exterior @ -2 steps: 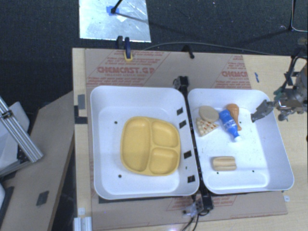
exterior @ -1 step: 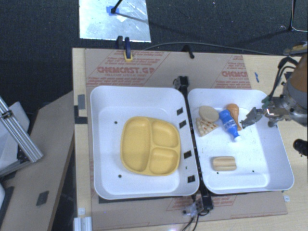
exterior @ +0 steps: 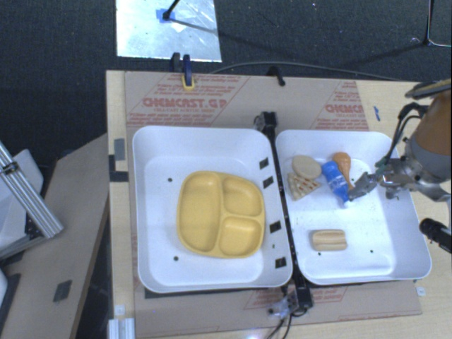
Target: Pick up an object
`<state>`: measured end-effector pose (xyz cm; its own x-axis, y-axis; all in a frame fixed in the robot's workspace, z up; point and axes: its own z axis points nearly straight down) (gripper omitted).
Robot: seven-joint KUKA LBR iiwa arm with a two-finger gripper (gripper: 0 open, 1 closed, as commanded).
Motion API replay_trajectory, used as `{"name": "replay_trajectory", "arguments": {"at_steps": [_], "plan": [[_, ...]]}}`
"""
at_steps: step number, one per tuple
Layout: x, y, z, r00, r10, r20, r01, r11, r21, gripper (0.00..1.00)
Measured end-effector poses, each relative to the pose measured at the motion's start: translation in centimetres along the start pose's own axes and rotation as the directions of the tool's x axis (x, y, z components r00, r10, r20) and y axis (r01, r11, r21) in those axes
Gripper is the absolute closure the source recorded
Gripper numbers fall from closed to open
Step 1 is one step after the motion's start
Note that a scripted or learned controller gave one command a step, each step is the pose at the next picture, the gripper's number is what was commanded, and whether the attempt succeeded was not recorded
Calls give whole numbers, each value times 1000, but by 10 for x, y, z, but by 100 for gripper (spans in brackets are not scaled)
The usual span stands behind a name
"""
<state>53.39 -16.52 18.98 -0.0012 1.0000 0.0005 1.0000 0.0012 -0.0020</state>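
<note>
The gripper (exterior: 362, 186) hangs low over the right bin (exterior: 406, 260), its tip just beside a blue bottle (exterior: 335, 180); how far its jaws stand apart cannot be told, nor whether it grasps anything.

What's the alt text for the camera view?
The pincer hangs low in the right bin beside a blue bottle, near a cracker, waffle, orange piece and bun. The left bin holds a yellow tray.
</note>
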Motion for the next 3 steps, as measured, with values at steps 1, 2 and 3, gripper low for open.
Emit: {"name": "replay_trajectory", "arguments": {"at_steps": [1,2,3], "plan": [[-6,-9,50,1000,0,0,0,1000,1,0],[-6,-6,36,1000,-2,2,2,1000,-6,100],[-10,-4,-28,1000,-2,3,2,1000,-11,100]]}}
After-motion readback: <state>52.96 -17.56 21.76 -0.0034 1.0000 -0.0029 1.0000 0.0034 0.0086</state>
